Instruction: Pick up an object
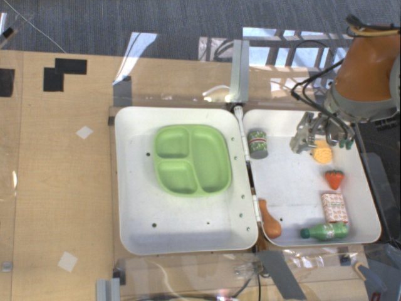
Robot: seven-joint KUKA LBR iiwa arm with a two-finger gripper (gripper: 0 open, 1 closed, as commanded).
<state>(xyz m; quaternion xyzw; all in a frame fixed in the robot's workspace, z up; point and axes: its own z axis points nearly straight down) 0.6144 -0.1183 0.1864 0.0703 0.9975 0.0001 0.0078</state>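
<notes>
The arm's gripper (316,138) hangs over the upper part of the right bin (285,187), in the right-centre of the frame, with the orange-banded wrist above it at the upper right. Its metal parts sit right at a small round yellow-orange object (322,155), perhaps a toy fruit or biscuit, and partly overlap its upper edge. From this slant I cannot tell whether the pincer is apart or together, nor whether anything sits within it.

As far as the picture shows, nothing is lifted yet. Every item in the right bin appears to rest on the bin floor: a small green-labelled can (257,143) near the upper left corner, a strawberry-like red toy (335,179) just below the yellow piece, a pink patterned carton (334,207) lower right, a green bottle (324,232) lying along the bottom edge, and a brown drumstick-shaped toy (269,221) at the lower left, against the divider. The left bin (135,187) holds a green compartment plate (191,159).

I judge the task to be at the approach or grasp stage, with the yellow-orange object the likely target; closing and lifting remain.
</notes>
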